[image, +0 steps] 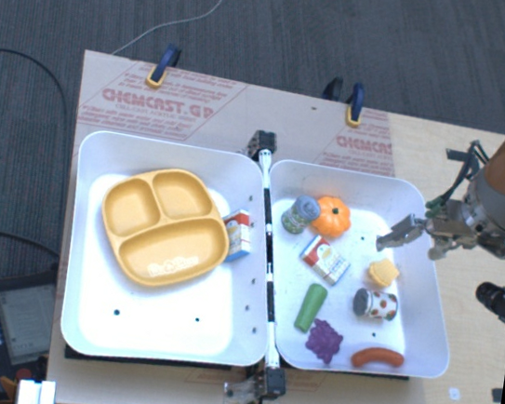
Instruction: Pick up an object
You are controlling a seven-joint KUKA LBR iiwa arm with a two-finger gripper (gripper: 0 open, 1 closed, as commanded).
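— Where's your tool (414,232) relative to the yellow block (383,271)?
— Just above it, over the right bin (433,313); its fingers are spread apart with nothing between them.
— And around that block?
— You'll find the spotted can (375,304) just below it, the red-and-white carton (325,259) to its left, and the orange pumpkin (332,217) up-left.

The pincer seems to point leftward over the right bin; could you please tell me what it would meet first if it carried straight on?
Probably the orange pumpkin. The pincer aims left across the right bin, though its height is unclear and it might pass above.
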